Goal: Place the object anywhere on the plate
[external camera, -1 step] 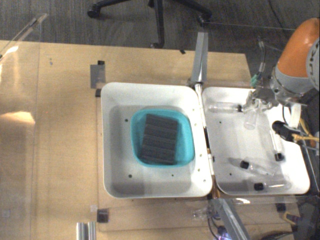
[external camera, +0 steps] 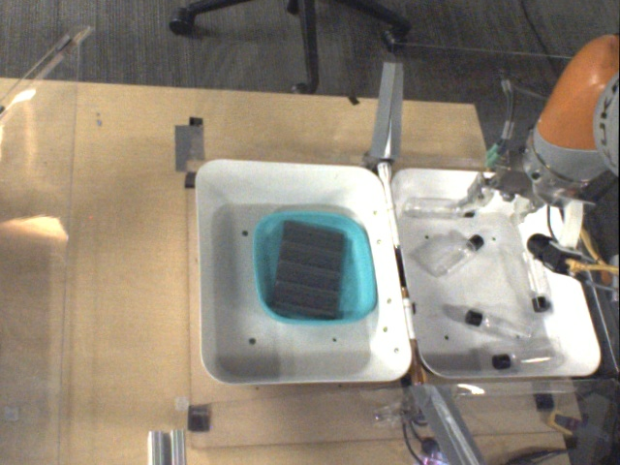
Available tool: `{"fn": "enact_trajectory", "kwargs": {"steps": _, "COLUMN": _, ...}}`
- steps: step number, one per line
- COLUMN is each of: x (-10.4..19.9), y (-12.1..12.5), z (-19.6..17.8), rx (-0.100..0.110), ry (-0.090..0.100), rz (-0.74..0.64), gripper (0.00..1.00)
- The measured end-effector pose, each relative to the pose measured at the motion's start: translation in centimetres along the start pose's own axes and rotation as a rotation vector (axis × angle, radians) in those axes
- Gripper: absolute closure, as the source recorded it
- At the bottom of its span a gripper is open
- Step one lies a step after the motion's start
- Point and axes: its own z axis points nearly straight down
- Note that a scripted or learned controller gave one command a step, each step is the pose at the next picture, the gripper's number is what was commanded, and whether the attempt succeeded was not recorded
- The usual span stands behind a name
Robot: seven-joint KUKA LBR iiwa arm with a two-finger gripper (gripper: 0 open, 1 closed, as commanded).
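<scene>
Left of the gripper (external camera: 489, 177), a dark ridged block (external camera: 310, 266) already rests on the teal plate (external camera: 363, 269). Jaw state: cannot tell.

A pale wooden bench (external camera: 107, 289) fills most of the view. Beyond its far edge, from ten to two o'clock, lies dark grey carpet (external camera: 116, 8). At twelve o'clock stands the black star base of an office chair (external camera: 300, 8). Bright glare falls on the wood at nine o'clock.
</scene>
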Motion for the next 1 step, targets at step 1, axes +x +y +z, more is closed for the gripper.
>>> {"fn": "enact_trajectory", "kwargs": {"steps": 1, "x": -3.61, "y": -3.90, "z": -6.45, "rx": -0.003, "ry": 0.000, "rz": -0.014, "gripper": 0.00}}
